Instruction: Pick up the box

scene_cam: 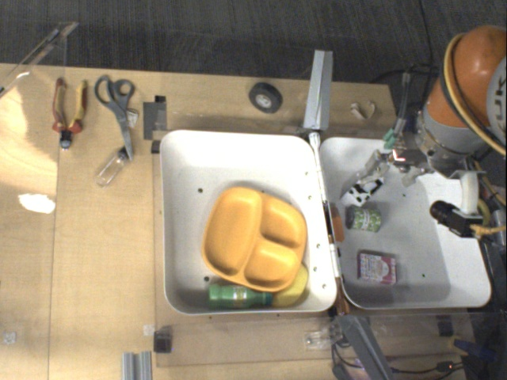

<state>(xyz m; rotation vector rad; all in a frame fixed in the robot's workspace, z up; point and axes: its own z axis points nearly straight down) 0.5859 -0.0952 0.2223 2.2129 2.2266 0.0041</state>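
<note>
The box (pixel 376 267) is small and flat, purple-pink with a dark border. It lies on the floor of the right bin (pixel 463 271), near that bin's front. My gripper (pixel 363 190) hangs over the back left part of the same bin, reaching in from the right. It is well behind the box and apart from it. A small green can (pixel 364 218) lies just in front of the gripper, between it and the box.
The left bin (pixel 182 212) holds a yellow divided plate (pixel 255 237), a green bottle (pixel 234 295) and a yellow object (pixel 295 288) under the plate's edge. Scissors (pixel 119 109), pliers (pixel 66 111) and a tape roll (pixel 265 96) lie on the bench behind.
</note>
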